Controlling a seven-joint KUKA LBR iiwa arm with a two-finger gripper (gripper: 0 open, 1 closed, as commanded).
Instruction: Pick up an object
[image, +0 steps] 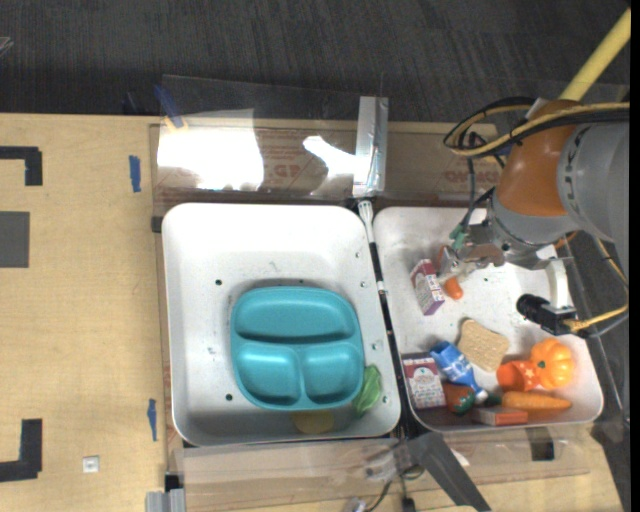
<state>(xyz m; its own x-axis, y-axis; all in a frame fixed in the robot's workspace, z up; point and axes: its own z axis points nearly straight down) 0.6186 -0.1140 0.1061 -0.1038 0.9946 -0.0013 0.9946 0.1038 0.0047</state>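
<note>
My gripper (452, 262) hangs low in the right bin (580, 410), just above a small carton (429, 287); a teal tray (296, 345) fills the left bin (190, 300).

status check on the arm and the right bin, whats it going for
Pincer low in right bin, over small carton and orange piece. Nothing seen held. Toast slice, pumpkin, carrot crowd near side.

Right bin's (400, 225) far half lies open; toys (500, 380) crowd its near edge.
</note>
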